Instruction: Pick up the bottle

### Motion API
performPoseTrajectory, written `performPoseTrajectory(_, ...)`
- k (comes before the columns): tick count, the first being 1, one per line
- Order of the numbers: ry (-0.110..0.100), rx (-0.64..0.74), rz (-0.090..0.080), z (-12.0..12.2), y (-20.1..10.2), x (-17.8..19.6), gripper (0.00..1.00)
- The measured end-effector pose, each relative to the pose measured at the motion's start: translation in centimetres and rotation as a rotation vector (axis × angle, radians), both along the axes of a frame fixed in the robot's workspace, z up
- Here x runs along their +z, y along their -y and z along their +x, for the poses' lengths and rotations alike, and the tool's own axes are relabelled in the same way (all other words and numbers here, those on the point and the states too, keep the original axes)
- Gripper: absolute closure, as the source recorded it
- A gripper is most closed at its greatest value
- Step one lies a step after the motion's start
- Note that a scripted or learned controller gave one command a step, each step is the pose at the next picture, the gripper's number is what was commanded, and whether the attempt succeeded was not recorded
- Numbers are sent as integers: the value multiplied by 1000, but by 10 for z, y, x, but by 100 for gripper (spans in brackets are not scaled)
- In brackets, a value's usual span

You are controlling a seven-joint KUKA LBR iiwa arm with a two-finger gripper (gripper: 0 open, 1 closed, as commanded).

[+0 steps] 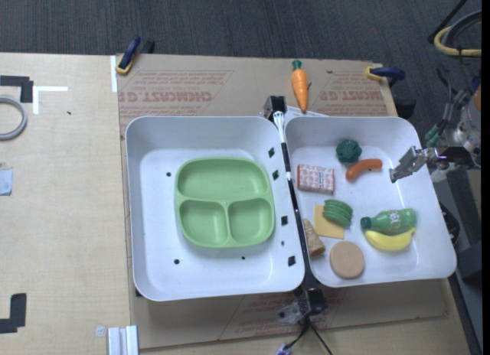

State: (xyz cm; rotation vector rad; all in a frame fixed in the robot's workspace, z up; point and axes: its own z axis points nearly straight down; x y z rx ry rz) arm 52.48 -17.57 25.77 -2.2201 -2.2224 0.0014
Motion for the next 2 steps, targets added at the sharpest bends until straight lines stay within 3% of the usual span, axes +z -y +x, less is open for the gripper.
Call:
performPoseTrajectory(1,0,1,-1,0,0,9,100)
performPoseTrajectory(2,0,3,0,-47,27,3,100)
